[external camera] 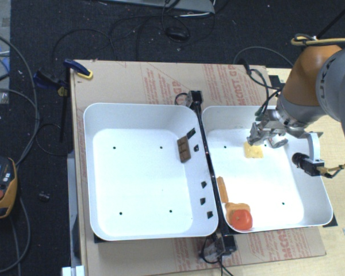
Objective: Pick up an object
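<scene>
In the camera view the grey arm with its orange band is reaching in from the right and hanging the tool (pixel 264 135) over the far part of the right bin (pixel 316 209), directly above and seemingly touching a small yellow object (pixel 253 150) lying on the bin floor. Whether the tool is released or clenched I cannot tell, since the metal parts are blurring together from this slanted angle, and nothing is visibly sitting between them. Further forward in that bin, a red round object (pixel 240 218) and an orange stick-like piece (pixel 222 189) are resting against the left wall, well apart from the tool. In the left bin (pixel 98 171) a small brown block (pixel 184 150) is lying near the divider. The yellow object appears to be the target, and it looks low and small, so I judge the risk to be the tool closing slightly off-centre and nudging it aside, or pinching only an edge so it is slipping free on the lift.
</scene>
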